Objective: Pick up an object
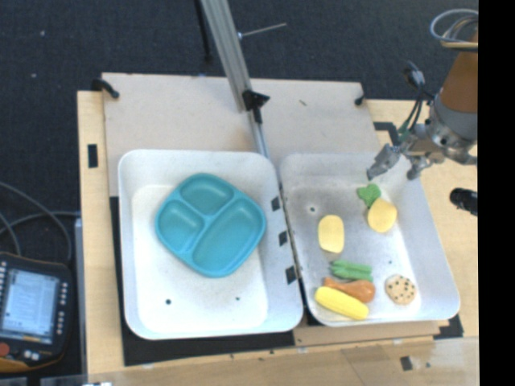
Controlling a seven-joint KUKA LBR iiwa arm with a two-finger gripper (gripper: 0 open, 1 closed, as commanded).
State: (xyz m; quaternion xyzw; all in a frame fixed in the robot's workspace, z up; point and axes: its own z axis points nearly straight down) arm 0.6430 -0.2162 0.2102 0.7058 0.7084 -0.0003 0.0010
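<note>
My gripper [397,167] hangs over the far right corner of the right bin [306,187], fingers spread open with nothing between them. Just below it lie a small green piece [369,193] and a yellow lemon-like toy [382,215]. Further left sits a pale yellow piece [331,234]. Near the bin's front are a green bean-like toy [351,270], an orange carrot-like toy [354,287], a yellow corn-like toy [341,302] and a speckled cookie [400,289].
The left bin [137,215] holds a blue divided plate [211,224]. A slanted metal pole [229,47] rises behind the bins. A tablet-like device [28,300] lies off the bench at the left.
</note>
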